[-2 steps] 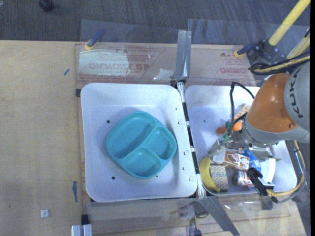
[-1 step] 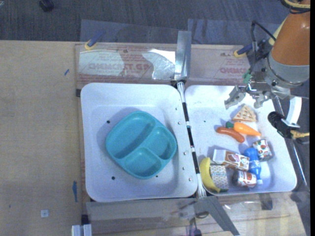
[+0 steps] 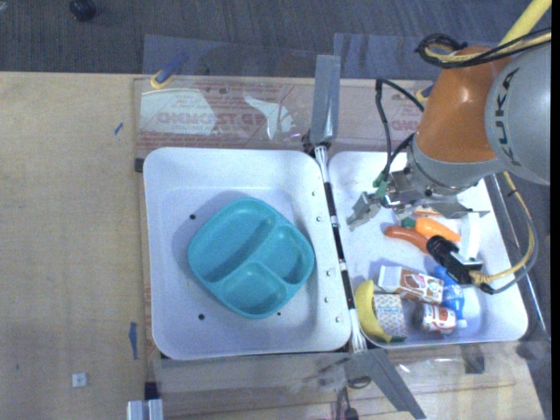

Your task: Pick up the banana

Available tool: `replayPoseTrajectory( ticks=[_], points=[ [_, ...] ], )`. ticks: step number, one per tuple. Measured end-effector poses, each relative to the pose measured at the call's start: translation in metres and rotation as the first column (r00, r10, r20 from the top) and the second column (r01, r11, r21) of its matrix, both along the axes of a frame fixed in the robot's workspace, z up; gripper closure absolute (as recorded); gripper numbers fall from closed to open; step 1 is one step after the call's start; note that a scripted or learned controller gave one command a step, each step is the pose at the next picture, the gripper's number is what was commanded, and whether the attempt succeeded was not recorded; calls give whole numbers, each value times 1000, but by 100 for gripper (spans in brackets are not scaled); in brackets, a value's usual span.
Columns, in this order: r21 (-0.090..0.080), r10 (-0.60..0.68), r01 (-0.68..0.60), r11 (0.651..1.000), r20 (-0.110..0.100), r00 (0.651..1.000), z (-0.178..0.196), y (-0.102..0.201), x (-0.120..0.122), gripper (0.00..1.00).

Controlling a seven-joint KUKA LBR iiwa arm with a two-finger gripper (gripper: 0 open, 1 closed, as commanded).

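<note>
Tabletop (image 3: 61, 234): tan wood, carrying two shallow white bins side by side.

Left bin (image 3: 166, 182): one teal divided plate (image 3: 251, 256), near its centre.

Right bin (image 3: 503, 313): banana (image 3: 367, 311) lying in the front-left corner, just beside a small printed carton (image 3: 391, 315); further cartons and an orange carrot-like piece (image 3: 420, 230) to the right.

Claw (image 3: 372, 206): fingers spread, released, grasping nothing, hovering over the bin's back-left part, apart from the banana.

Progress: pick-up not yet done; descent, closure and lift all remain.
</note>
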State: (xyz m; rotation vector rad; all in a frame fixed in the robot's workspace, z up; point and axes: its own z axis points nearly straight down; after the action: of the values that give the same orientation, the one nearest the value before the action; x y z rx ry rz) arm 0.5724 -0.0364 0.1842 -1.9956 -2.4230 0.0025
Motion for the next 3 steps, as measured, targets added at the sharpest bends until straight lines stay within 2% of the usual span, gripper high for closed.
replayPoseTrajectory(
  ticks=[1, 2, 3],
  points=[
    [-3, -8, 8, 1000, 7, 1000, 48, -139, 57, 0],
    [0, 116, -116, 993, 3, 993, -38, -80, -9, 0],
    [-1, -184, 184, 983, 6, 983, 1, -48, 41, 0]
  ],
)
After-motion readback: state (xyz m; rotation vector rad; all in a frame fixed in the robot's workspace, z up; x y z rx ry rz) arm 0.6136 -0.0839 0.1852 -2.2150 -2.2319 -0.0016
